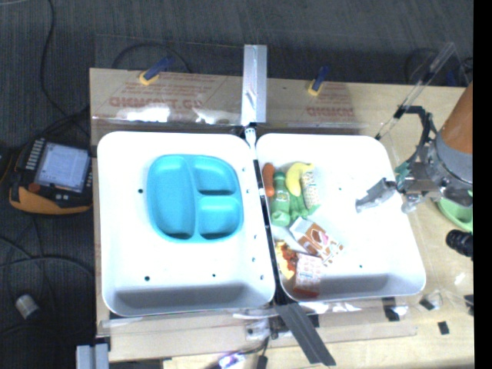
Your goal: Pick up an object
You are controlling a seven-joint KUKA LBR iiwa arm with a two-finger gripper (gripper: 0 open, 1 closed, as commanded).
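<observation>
Right bin (361,271): a cluster of small toy food items lies along its 9 o'clock wall. Contents, from 12 to 6 o'clock: a red-orange piece (267,177), a yellow banana (297,173), green pieces (283,204), a red-and-white packet (317,241) and a pink-white box (308,267). The items touch or overlap.

Gripper (374,195): at the bin's 3 o'clock side, well apart from the cluster; whether it is apart or together cannot be told.

Left bin (123,275): holds a blue divided tray (196,196) at centre.
</observation>
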